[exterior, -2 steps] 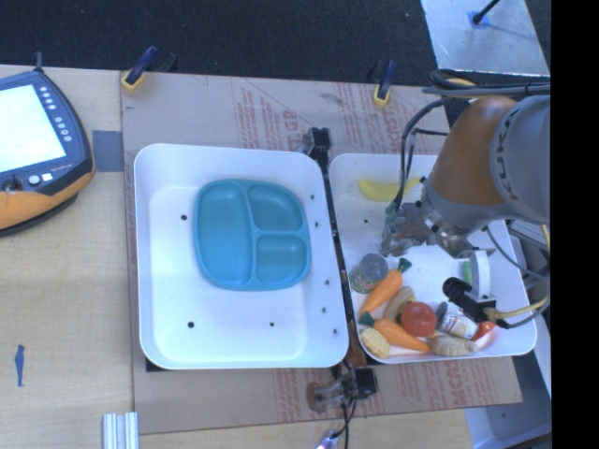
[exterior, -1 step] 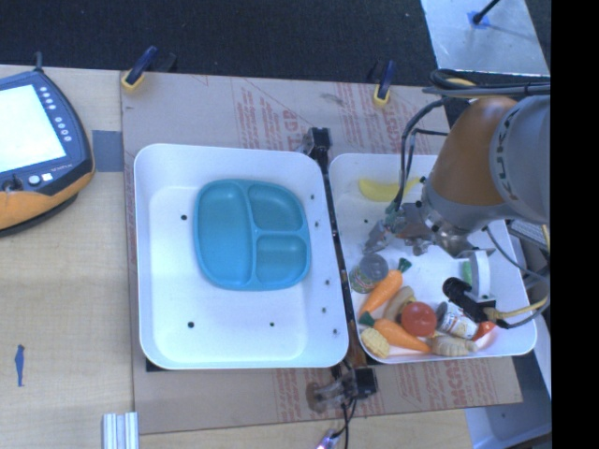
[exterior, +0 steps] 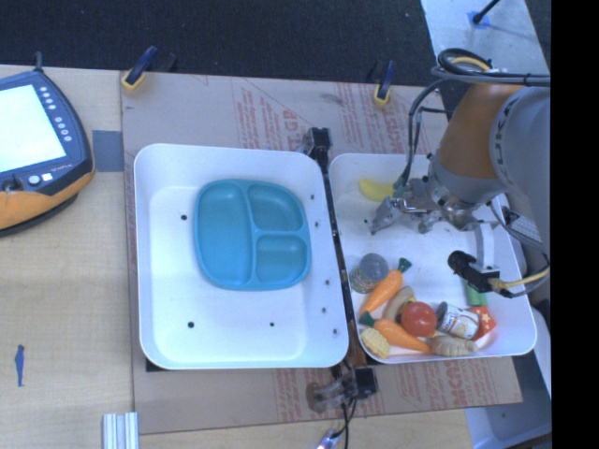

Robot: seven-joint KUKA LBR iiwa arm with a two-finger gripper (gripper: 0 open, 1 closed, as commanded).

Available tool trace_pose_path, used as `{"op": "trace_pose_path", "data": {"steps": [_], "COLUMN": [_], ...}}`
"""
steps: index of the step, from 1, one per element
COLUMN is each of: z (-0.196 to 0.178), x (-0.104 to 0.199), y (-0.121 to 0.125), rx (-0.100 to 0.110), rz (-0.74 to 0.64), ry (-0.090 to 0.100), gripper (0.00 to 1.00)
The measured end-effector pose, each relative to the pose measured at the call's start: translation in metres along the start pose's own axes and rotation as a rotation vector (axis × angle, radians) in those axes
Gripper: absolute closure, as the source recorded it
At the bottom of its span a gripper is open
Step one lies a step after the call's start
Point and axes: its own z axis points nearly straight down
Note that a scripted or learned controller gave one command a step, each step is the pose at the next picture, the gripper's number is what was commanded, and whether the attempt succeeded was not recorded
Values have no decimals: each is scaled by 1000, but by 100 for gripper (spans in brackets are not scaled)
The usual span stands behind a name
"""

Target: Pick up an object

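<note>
Red lettering on the cardboard sheet (exterior: 281,110) is too faint for me to read. I count two white bins: the left bin (exterior: 164,279) holds one blue divided plate (exterior: 251,234); the right bin (exterior: 524,340) holds two carrots (exterior: 383,293), one tomato (exterior: 418,319), one corn cob (exterior: 374,342), one banana (exterior: 374,190). My tool (exterior: 402,209) hovers above the right bin near the banana; its grip I cannot tell.

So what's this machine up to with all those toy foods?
A grey robot arm with an orange band reaches from the right over the right-hand white bin. Its gripper hangs above the bin's upper part, near a yellow banana-shaped toy. Toy carrots, a red tomato and other pieces lie heaped at the bin's lower end. The left white bin holds a blue divided plate.
</note>
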Motion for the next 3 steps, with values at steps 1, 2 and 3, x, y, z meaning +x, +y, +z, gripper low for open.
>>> {"op": "trace_pose_path", "data": {"steps": [1, 2, 3], "z": [0, 0, 0], "x": [-11, 27, 2], "y": [31, 2, 46], "rx": [-1, 2, -1], "rz": [-1, -3, -1], "ry": [1, 0, 0], "gripper": [0, 0, 0]}}
